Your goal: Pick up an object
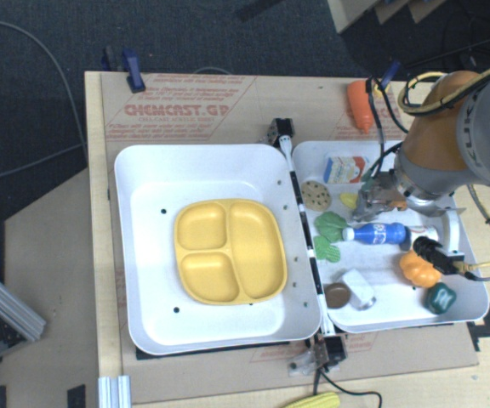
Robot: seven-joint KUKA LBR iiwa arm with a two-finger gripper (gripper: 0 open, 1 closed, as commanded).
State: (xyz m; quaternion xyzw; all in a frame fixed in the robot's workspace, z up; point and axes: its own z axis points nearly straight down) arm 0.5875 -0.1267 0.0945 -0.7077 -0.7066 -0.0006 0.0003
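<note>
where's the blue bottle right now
The blue bottle lies on its side mid right bin, just under the hand, between the green toy and orange toy.

The worktop (185,109) is a light wooden board printed with red lettering, set on dark carpet (58,24), and it carries two shallow white bins side by side, joined along their shared edge by black clips at the far end (281,131) and near end (326,347). The left bin (143,228) holds a yellow three-compartment plate (228,251) lying flat near its middle. A blue clamp (131,69) grips the worktop's far left edge, an orange object (360,106) lies on the board beyond the right bin (466,300), and a grey cable (49,49) loops across the carpet at left.
</note>
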